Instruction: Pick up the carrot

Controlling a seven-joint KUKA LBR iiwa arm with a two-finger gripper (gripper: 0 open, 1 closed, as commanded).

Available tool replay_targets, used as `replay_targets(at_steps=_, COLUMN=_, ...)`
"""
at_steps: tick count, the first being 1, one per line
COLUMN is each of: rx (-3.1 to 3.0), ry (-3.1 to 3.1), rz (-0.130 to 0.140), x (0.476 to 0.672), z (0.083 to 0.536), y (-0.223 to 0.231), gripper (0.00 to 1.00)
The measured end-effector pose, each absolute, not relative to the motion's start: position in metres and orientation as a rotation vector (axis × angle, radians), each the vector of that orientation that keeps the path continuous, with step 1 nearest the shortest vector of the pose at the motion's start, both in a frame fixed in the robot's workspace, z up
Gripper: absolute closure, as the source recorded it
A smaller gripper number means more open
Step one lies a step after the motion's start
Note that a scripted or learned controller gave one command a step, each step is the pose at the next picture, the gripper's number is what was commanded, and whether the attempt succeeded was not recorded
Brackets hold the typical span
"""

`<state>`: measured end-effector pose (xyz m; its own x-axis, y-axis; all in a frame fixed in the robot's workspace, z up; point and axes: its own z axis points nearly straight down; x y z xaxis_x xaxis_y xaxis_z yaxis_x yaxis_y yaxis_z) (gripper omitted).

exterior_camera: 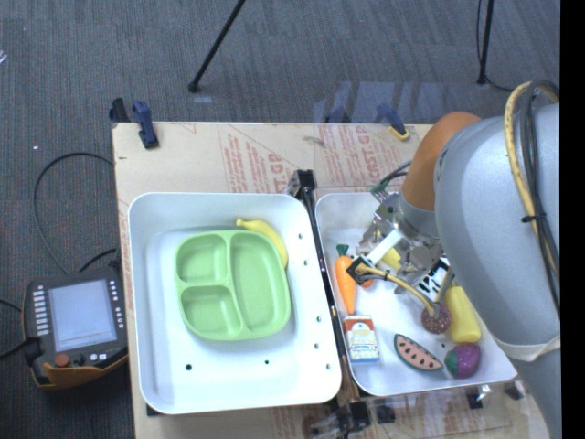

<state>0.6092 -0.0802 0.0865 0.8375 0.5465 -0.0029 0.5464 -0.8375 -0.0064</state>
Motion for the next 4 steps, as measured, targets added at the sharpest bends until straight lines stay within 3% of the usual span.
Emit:
replay_targets(at_steps=1, rx=-3.092, ry=-0.511, rz=0.016, x=0.587, z=0.085, y=-0.084, gripper=0.00)
replay_targets(at_steps=2, rx=-3.084, ry=-0.526, rz=0.026, x=0.586, z=0.094, y=-0.082, gripper=1.00)
replay_targets(at_steps=3, rx=-3.083, ry=-0.528, rz=0.028, x=0.586, z=0.094, y=-0.082, gripper=0.00)
replay_targets(at_steps=4, rx=-3.077, ry=-0.537, rz=0.037, x=0.585, z=0.103, y=-0.081, gripper=1.00)
